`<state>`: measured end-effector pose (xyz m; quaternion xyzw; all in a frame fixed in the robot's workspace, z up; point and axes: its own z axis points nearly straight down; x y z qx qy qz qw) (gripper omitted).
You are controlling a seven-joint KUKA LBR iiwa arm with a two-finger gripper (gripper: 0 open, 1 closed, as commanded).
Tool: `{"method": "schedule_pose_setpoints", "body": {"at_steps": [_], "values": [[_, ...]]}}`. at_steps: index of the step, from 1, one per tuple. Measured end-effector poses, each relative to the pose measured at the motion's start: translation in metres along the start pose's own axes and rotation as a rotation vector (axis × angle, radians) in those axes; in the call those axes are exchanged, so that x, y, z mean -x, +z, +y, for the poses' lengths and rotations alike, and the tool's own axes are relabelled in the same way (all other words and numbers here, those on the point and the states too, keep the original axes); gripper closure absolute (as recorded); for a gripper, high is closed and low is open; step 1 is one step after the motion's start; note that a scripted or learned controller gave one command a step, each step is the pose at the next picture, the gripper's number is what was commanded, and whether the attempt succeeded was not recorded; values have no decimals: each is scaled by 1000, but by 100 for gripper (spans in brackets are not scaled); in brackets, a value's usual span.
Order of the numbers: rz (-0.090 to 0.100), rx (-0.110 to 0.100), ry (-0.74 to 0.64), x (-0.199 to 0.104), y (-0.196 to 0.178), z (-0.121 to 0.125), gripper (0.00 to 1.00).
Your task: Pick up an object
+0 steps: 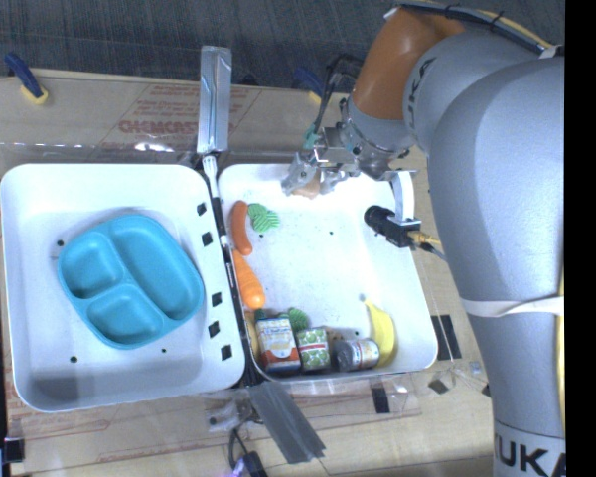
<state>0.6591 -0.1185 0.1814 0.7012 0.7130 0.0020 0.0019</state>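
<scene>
Upper centre of frame: hand (pixel 304 175) over right bin's (pixel 417 306) top rim, grip state unclear; carrot (pixel 240 225) lies lower-left, long axis vertical.

Both white bins (pixel 40 207) look like smooth, glossy plastic. The blue tray (pixel 129 278) looks matt plastic. My worktop (pixel 99 117) looks like brown cardboard.

The bench (pixel 99 117), cardboard-topped, bears the left bin (pixel 40 386) and right bin (pixel 417 316).
</scene>
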Motion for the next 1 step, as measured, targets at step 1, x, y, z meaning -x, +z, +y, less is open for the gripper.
{"method": "schedule_pose_setpoints", "body": {"at_steps": [1], "values": [[1,-5,56,-31,-53,-38,100]]}}
